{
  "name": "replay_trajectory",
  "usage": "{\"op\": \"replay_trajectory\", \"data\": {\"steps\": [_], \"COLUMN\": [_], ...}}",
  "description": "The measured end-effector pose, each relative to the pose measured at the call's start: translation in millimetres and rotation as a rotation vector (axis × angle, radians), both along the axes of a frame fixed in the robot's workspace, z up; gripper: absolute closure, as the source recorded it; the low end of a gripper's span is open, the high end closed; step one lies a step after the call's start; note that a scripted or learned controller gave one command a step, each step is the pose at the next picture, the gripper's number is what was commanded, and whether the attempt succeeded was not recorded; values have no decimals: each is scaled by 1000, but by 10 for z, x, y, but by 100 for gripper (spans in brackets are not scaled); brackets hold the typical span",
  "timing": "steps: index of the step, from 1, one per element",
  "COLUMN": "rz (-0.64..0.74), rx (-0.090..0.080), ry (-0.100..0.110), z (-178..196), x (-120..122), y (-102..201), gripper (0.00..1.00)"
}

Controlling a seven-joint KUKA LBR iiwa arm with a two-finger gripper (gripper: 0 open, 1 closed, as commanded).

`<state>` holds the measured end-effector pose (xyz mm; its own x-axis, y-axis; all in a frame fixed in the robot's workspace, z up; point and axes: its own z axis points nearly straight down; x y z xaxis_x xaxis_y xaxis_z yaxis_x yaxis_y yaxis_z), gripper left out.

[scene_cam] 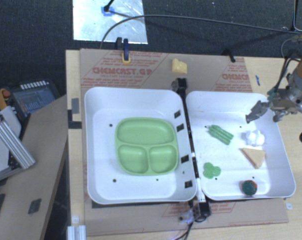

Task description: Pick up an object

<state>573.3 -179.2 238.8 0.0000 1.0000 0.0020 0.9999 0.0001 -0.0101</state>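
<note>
camera view: gripper [267, 110] hangs over the right bin's [286, 159] far-right edge, fingers spread, nothing between them.
targets: white lump [254, 137] nearest, tan wedge [254, 157] beside it, green ridged piece [220, 134] mid-bin.
step: you're at approach, I reckon.
next: centre over one item, descend, clamp.

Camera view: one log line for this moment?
gripper above right bin, holds nothing | nearest: white lump | green tray in left bin
</note>
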Motion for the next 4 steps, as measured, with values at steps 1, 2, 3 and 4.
{"op": "replay_trajectory", "data": {"steps": [1,2,3,4], "rz": [3,2,1,1], "rx": [-2,-2,-2,-5], "ry": [-11,-9,-8,-17], "z": [66,-353,-790,-1255], "x": [25,53,-9,-86], "y": [5,18,23,26], "gripper": [0,0,0,0]}}
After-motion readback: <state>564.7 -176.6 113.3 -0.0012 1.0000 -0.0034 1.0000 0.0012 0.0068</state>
